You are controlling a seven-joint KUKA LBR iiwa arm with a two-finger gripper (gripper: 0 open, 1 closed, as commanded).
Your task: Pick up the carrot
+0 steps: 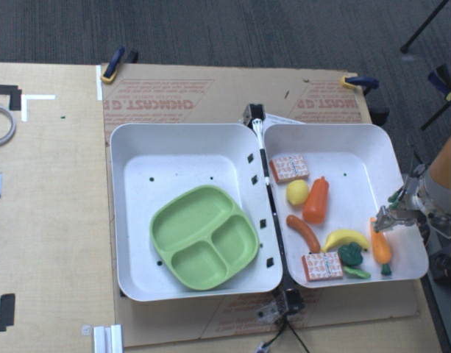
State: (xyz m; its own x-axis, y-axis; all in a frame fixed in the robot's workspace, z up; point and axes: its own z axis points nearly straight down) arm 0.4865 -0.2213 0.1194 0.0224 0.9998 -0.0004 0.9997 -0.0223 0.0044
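Note:
The carrot (380, 245) is orange with a small green tip and lies near the right wall of the right bin (357, 147), towards the front corner. My gripper (388, 218) reaches in from the right edge of the camera view. It sits low over the carrot's upper end, touching or nearly touching it. The rest of the carrot lies on the bin floor, pointing towards the front.
The right bin also holds a banana (345, 238), broccoli (351, 254), a sausage (304, 232), an orange bottle (317, 199), a lemon (297, 192) and two small boxes (289, 168) (322, 266). A green divided plate (204, 236) lies in the left bin (137, 197).

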